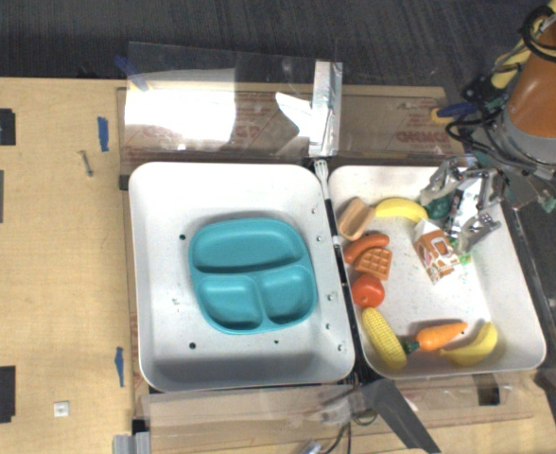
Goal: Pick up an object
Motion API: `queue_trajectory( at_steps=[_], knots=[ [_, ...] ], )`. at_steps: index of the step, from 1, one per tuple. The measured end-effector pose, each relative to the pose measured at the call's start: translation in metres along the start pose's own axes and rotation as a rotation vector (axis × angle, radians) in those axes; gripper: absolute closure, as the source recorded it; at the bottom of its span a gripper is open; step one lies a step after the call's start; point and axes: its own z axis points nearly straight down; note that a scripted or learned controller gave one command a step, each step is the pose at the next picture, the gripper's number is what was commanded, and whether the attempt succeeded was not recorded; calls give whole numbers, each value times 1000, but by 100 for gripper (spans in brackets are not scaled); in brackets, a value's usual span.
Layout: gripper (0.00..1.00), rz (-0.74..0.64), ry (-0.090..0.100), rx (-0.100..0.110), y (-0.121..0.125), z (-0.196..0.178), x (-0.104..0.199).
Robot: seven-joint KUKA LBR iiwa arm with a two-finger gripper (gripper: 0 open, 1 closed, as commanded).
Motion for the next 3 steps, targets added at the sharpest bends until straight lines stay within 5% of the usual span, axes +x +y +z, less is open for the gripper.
queue_trajectory(
  at_steps=[1,2,3],
  knots=[
    [0,233,-3,2,24,124,20],
    [0,259,-2,0,10,133,20],
    [0,429,0,2,25,133,32]
  ],
)
